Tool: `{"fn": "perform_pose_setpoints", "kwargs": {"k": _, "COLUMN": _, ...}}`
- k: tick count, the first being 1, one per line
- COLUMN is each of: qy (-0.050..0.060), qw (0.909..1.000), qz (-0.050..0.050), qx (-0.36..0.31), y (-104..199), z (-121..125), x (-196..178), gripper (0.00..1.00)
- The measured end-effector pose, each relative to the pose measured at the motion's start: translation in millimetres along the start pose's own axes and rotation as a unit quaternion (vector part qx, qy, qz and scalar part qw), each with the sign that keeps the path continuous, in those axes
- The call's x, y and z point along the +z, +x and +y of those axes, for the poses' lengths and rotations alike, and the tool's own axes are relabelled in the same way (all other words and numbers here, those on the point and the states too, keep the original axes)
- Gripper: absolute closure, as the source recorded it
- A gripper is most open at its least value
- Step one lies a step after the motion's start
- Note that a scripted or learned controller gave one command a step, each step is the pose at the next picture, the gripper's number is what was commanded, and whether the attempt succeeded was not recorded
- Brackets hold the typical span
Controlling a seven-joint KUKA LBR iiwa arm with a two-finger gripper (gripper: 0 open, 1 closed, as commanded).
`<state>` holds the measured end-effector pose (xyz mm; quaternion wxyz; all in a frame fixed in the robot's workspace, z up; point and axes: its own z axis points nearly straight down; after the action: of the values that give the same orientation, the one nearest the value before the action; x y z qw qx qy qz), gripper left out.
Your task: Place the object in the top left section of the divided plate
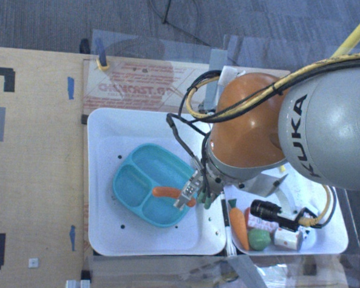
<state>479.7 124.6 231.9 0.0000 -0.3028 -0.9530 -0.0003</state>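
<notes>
one orange stick (165, 192) across middle ridge of teal divided plate (135, 180), right end at gripper (188, 197); cannot tell if clamped. best: shift to top left section, lower, release clear of ridge.

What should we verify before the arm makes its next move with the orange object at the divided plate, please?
1. Divided plate lies flat in the left bin: ok.
2. Orange object is over the plate: ok.
3. Object is within the top left section alone: not ok; it seems to lie across the plate's middle, toward its right rim.
4. Gripper holds the object: cannot tell; it sits at the object's right end.
5. Plate sections are free of other things: ok.
</notes>
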Motion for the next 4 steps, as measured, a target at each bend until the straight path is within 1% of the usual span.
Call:
{"fn": "perform_pose_setpoints", "kwargs": {"k": 1, "qy": 0.0, "qw": 0.9988, "qz": 0.0, "qx": 0.049, "y": -47.6, "z": -67.6, "x": 47.5, "gripper": 1.0}}
{"fn": "perform_pose_setpoints", "kwargs": {"k": 2, "qy": -0.001, "qw": 1.0, "qz": -0.001, "qx": 0.0, "y": -16.3, "z": -15.5, "x": -38.5, "gripper": 1.0}}
{"fn": "perform_pose_setpoints", "kwargs": {"k": 3, "qy": -0.002, "qw": 1.0, "qz": -0.002, "qx": -0.006, "y": -5.9, "z": 18.6, "x": -40.7, "gripper": 1.0}}
{"fn": "perform_pose_setpoints", "kwargs": {"k": 4, "qy": -0.001, "qw": 0.9994, "qz": -0.001, "qx": 0.036, "y": -13.3, "z": 32.1, "x": -108.6, "gripper": 1.0}}
